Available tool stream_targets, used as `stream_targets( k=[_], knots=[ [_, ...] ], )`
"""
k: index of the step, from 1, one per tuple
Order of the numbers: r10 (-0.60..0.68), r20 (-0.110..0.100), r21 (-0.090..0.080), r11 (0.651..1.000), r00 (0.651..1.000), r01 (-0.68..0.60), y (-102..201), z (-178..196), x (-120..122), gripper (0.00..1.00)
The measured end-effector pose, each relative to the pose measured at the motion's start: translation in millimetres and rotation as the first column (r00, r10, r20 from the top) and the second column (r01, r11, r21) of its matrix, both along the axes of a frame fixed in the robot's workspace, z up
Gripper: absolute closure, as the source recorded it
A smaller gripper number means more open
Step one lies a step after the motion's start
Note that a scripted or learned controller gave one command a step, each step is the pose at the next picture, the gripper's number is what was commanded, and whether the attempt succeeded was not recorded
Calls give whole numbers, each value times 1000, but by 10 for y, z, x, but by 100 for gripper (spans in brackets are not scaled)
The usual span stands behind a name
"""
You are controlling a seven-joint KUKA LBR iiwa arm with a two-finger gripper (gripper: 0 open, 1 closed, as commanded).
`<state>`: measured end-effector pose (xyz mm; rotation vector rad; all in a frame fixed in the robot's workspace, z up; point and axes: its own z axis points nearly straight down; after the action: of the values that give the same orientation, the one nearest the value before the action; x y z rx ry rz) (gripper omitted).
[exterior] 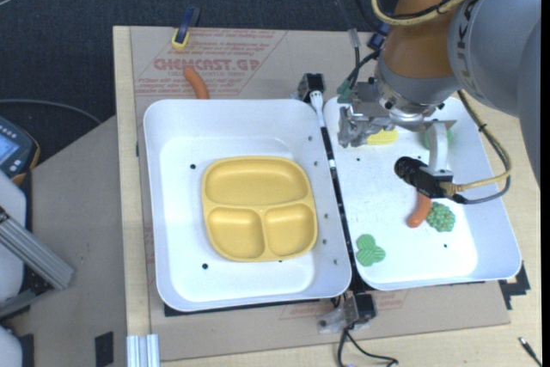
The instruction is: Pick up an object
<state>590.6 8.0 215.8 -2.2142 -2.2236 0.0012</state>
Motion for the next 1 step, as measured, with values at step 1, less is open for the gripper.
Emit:
stream_targets(
  k=[1],
  knots=[
    [-4, 6, -2, 1000, 1000, 4, -79, 182, -8, 100]
  ],
)
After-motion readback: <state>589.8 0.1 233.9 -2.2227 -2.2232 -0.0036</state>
